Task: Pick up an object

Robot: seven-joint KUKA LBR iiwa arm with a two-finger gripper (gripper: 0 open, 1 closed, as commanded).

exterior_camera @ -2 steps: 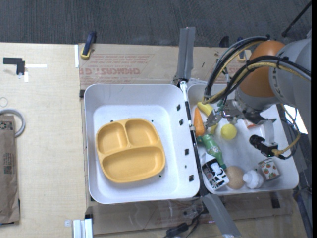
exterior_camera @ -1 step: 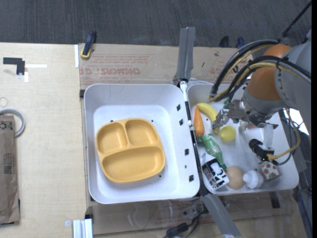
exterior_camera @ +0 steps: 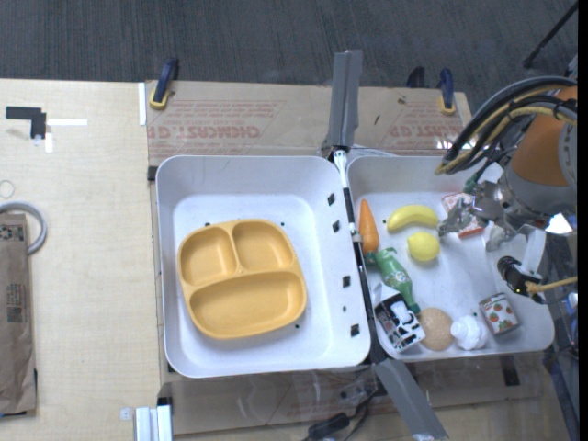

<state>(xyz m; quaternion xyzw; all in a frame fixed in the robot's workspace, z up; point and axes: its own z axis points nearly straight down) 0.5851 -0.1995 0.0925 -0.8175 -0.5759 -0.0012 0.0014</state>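
Though clear enough to place, cannot tell of the gripper [exterior_camera: 478, 220] whether wide or closed. Hangs over the far side of the right bin [exterior_camera: 455, 278], just right of the banana [exterior_camera: 412, 217] and lemon [exterior_camera: 423, 246], beside a red-and-white packet [exterior_camera: 457, 202]. Holds nothing visible. Along the divider: carrot [exterior_camera: 367, 226], green bottle [exterior_camera: 393, 274]. Near the front: strawberry-print can [exterior_camera: 497, 314]. In the left bin [exterior_camera: 184, 200]: yellow divided plate [exterior_camera: 242, 278].

A dark grey carpeted floor [exterior_camera: 276, 16] is lying beyond a pale wooden bench [exterior_camera: 83, 246], with cardboard [exterior_camera: 248, 122] clamped by blue clips [exterior_camera: 165, 81].
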